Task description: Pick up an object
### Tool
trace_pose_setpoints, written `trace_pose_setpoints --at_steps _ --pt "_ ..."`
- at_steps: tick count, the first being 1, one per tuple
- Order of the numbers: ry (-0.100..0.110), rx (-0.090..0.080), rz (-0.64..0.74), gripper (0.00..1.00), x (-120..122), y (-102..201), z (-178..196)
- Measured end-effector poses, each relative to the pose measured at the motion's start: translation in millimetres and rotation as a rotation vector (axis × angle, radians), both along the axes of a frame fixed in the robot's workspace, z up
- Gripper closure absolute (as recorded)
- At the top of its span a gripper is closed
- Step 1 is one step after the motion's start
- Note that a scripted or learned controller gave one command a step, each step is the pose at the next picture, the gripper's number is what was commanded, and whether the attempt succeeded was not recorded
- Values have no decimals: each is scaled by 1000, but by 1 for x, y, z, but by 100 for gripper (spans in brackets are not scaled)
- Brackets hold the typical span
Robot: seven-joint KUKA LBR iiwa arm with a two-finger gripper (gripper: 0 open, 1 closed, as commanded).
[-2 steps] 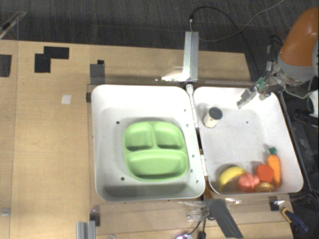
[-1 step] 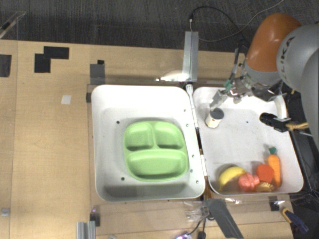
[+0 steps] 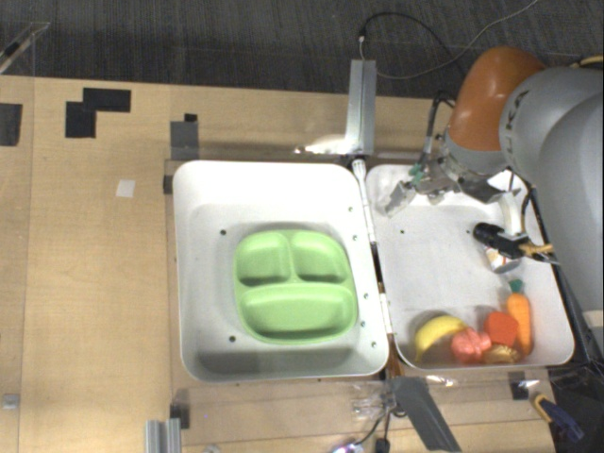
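Over the right bin's (image 3: 444, 253) far corner, the gripper (image 3: 412, 189) hangs above bare white floor; whether it is spread or pinching cannot be told.
Toy food crowds that bin's near edge: a banana (image 3: 436, 332), a pink piece (image 3: 469, 344), a carrot (image 3: 519, 315). Beside it, the left bin (image 3: 203, 253) holds a green divided tray (image 3: 294, 284) on the pale wooden bench (image 3: 85, 281), dark carpet (image 3: 208, 22) beyond.

A pale wooden tabletop (image 3: 85, 281) bears black patches (image 3: 94, 111) at far left. Beyond it lies dark grey carpet (image 3: 236, 17), crossed by a black cable (image 3: 444, 41).
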State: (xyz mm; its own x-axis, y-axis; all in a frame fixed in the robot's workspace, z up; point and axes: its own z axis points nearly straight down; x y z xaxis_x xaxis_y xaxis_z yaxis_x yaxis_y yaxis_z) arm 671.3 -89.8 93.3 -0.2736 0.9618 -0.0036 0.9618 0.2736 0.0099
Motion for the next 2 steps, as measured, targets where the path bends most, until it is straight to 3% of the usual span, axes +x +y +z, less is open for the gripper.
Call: trace_pose_setpoints --at_steps 1,2 --pt "1 -3 185 0 -7 -67 88" --pt "2 -3 151 0 -19 -115 52"
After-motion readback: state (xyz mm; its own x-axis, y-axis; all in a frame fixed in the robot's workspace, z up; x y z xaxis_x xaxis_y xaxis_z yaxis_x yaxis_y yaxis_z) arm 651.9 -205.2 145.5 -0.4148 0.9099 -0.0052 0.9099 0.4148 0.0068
